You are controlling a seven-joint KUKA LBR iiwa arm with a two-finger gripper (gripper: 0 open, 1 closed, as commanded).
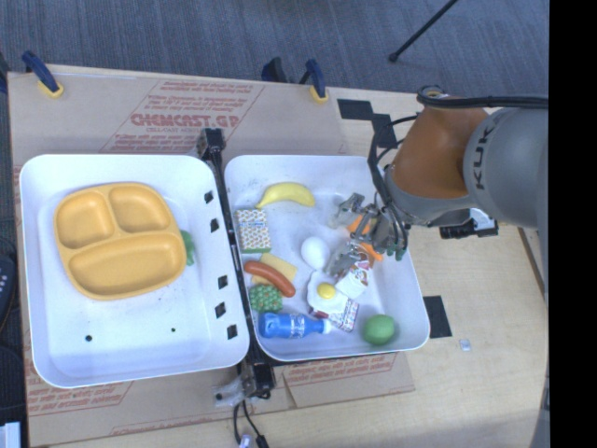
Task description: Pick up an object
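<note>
Objects fill the right white plastic bin [401, 287]: a yellow toy banana [286, 194], white egg [314, 250], red sausage [270, 276], blue bottle [291, 326] and green lime [379, 329]. The grey-and-orange arm's jaws [359, 241] sit low over the bin's right middle, beside the egg; their opening cannot be told. The left bin [37, 325] holds a yellow compartment tray [118, 239].
</note>
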